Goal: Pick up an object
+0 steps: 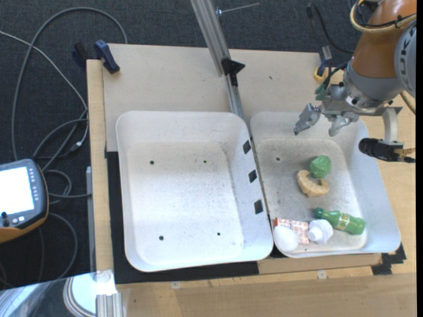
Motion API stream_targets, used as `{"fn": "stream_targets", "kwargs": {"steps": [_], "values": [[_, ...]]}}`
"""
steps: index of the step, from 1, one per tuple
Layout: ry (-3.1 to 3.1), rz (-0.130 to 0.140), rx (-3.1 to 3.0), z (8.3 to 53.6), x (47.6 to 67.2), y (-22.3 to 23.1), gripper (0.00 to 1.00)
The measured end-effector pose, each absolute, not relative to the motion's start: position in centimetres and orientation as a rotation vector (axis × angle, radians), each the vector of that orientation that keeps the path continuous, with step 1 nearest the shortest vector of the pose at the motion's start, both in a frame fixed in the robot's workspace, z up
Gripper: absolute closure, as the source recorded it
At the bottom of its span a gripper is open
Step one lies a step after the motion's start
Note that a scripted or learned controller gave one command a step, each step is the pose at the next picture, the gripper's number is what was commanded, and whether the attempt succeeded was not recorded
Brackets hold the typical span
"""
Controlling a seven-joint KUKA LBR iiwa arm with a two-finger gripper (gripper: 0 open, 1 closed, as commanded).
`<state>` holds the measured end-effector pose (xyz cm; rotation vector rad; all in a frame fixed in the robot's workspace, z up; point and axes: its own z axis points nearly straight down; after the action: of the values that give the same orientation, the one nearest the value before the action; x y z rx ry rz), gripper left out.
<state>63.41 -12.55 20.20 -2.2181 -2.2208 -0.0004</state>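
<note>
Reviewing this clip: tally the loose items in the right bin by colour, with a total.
Green: 2, a round green piece and a green bottle.
Tan: 1, a ring-shaped piece.
White: 2, a white cap-like item and a white packet with red print.
Total: 5.

One camera sits high above the bench. It looks down at a slant and sees both bins whole.

Arm enters from the right, upper corner; orange band above the grey wrist; wrist angled down and leftward; hand up off the floor of the bin — two fingers spread apart, tips pointing down-left; nothing between them.
</note>
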Motion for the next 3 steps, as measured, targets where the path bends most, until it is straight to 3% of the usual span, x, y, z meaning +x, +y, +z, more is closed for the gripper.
{"fn": "stream_targets", "kwargs": {"steps": [1,3], "values": [[-2.221,0.000,-2.218,20.2,63.4,-12.6,0.00],[-2.218,0.006,-2.217,8.9,63.9,-12.8,0.00]]}}
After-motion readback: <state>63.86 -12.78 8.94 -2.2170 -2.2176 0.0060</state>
